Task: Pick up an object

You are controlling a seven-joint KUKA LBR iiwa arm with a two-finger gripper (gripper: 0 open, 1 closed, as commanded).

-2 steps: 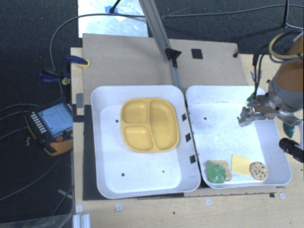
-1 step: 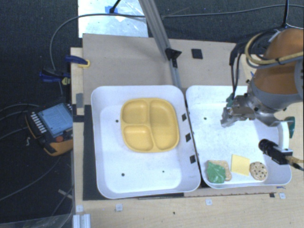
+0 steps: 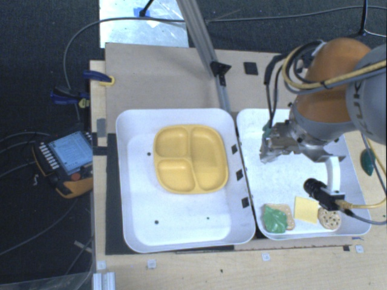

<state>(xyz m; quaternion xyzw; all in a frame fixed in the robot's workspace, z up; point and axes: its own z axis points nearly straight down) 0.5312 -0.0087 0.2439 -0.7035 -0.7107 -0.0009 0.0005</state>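
My gripper [image 3: 270, 151] hangs over the upper left part of the right bin [image 3: 254, 180], pointing down. Nothing shows between its fingers. Along the right bin's near edge lie a green item on a tan cracker [image 3: 277, 218], a yellow cheese-like square [image 3: 306, 210] and a brown cookie [image 3: 329, 219]. All of them lie well below the gripper in the view, apart from it. In the left bin [image 3: 136, 222] rests a yellow divided plate [image 3: 190, 159].
A metal pole [image 3: 202, 35] slants down to the bench behind the bins. Clamps and a small device [image 3: 66, 156] sit off the bench at the left. The arm's orange and grey body [image 3: 332, 83] covers the right bin's far right part.
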